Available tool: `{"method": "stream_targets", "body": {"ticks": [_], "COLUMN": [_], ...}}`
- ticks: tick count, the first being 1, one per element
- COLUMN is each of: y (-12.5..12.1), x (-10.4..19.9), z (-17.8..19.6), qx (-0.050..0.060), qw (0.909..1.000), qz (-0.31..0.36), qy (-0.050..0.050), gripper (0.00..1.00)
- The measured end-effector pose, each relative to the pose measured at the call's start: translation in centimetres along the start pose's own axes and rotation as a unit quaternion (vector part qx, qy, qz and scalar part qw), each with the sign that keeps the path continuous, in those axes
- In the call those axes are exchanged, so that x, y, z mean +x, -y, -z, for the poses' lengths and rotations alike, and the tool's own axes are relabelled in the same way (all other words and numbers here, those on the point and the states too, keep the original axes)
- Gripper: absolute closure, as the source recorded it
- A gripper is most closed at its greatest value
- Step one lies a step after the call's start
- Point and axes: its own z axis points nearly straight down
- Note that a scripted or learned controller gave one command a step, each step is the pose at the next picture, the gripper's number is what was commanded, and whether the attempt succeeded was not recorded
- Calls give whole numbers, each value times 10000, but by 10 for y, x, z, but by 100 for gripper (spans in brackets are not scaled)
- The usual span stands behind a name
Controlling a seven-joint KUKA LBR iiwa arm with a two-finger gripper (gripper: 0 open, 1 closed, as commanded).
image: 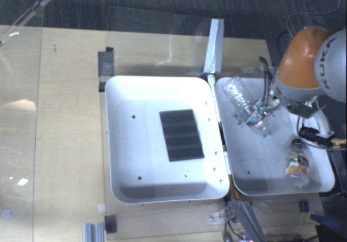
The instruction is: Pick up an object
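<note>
Black and ridged, a flat rectangular pad (181, 135) lies in the middle of the left bin (122, 127); it looks thin and stiff, awkward to lift except by an edge. Across the divider, in the right bin (260, 176), a clear crumpled plastic bottle (238, 96) lies near the far left corner. It should be light, slippery and easily squashed, so its body taken crosswise seems the safest hold. The gripper (259, 114) hangs just beside it, though I cannot tell how its fingers stand among the wiring. A small bottle with an orange label (297, 164) lies near the right edge. The arm's orange band (301, 56) hides the bin's far right corner.
</note>
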Motion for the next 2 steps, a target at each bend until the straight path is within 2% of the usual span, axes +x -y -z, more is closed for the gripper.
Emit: {"method": "stream_targets", "body": {"ticks": [1,2], "y": [-64,-43], "x": [21,65], "z": [68,172], "qx": [-7,-2], "qw": [9996,9880], "qz": [-281,-1541], "qy": [0,1], "gripper": [100,100]}}
